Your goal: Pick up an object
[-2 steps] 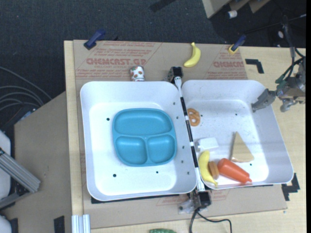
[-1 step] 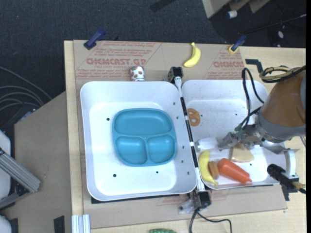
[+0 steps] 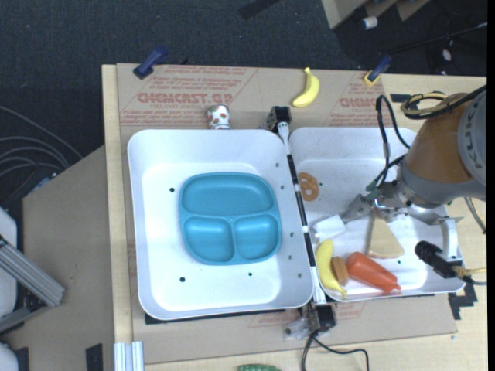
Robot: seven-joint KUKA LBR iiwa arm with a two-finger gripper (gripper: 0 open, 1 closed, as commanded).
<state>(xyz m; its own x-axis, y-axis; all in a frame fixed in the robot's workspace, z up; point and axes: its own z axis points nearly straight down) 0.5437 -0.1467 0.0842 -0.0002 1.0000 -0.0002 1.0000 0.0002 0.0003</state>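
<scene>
The right bin (image 3: 340, 149) holds several toy foods. A tan wedge (image 3: 384, 240) lies near the middle, with an orange carrot (image 3: 373, 271) in front of it. A yellow banana (image 3: 327, 267) and a small brown bun (image 3: 339, 269) lie at the front left. A white block (image 3: 328, 226) and a pretzel (image 3: 308, 185) rest along the left wall. My gripper (image 3: 396, 207) hangs low over this bin, just behind the tan wedge. The orange and grey wrist above it hides much of it.
The left bin (image 3: 147, 207) carries a blue divided plate (image 3: 230, 216). On the bench behind the bins lie a second banana (image 3: 307, 90) and a small spotted toy (image 3: 219, 116). Black cables loop along the arm at the right.
</scene>
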